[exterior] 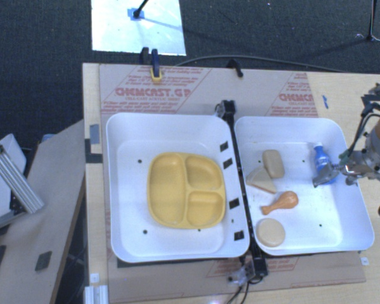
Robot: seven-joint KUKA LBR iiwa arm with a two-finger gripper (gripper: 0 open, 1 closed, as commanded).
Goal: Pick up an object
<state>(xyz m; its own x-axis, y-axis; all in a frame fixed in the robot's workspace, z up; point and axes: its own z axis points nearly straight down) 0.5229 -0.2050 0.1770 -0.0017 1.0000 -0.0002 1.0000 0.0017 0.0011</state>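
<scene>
The right bin (342,233) holds a small blue bottle (320,157) near its right wall. Left of it lie a tan bread-like block (273,164), a pale cheese wedge (262,181), an orange drumstick (282,201) and a round beige bun (271,232). My gripper (332,173) reaches in over the right wall and sits low, just below and right of the blue bottle, touching or nearly touching it. Nothing is seen held in it.
A yellow divided plate (186,190) lies in the left bin (126,151). A black divider with clips (235,189) runs between the bins. The arm's wrist (373,157) hangs over the right bin's right wall. An aluminium rail (9,176) stands at the far left.
</scene>
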